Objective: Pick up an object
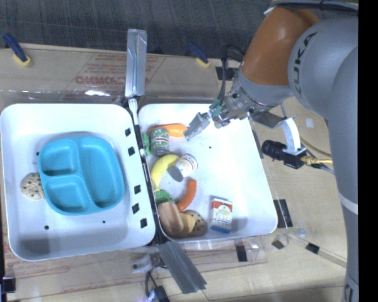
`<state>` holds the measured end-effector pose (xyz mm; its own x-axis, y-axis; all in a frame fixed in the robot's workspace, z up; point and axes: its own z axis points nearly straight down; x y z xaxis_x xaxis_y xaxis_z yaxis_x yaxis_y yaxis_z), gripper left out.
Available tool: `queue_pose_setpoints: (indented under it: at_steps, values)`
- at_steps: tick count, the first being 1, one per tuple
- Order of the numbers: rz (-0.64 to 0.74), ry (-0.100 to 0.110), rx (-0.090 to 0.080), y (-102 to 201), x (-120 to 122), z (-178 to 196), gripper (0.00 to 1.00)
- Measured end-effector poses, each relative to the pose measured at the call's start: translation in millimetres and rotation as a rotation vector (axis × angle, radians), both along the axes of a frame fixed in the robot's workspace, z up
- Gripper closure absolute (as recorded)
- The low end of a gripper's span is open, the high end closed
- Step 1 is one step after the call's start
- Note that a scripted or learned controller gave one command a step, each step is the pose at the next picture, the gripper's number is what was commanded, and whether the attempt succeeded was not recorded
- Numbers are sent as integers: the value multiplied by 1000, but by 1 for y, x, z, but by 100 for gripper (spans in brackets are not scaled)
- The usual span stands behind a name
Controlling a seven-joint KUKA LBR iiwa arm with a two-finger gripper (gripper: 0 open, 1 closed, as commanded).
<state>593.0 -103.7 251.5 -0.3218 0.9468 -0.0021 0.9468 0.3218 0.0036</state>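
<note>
The tool (198, 123) hovers at the right bin's (252, 187) twelve o'clock, just right of the orange carrot (174, 129); whether it is open I cannot tell. Crowded neighbours like the can (159, 139) could spoil a descent.

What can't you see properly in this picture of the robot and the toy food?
- Gripper, camera view: small and blurred, so open or shut cannot be told.
- Cookie, camera view: its right side is hidden under the blue plate.
- Small box, camera view: its label is too small to read.
- Bread, camera view: packed against the right bin's left wall, with other food overlapping it.
</note>
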Motion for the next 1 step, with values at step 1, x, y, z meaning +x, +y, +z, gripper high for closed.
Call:
queue_pose_setpoints:
  at_steps: [1]
  values:
    - [-103, 16, 2, -35, -76, -121, 0]
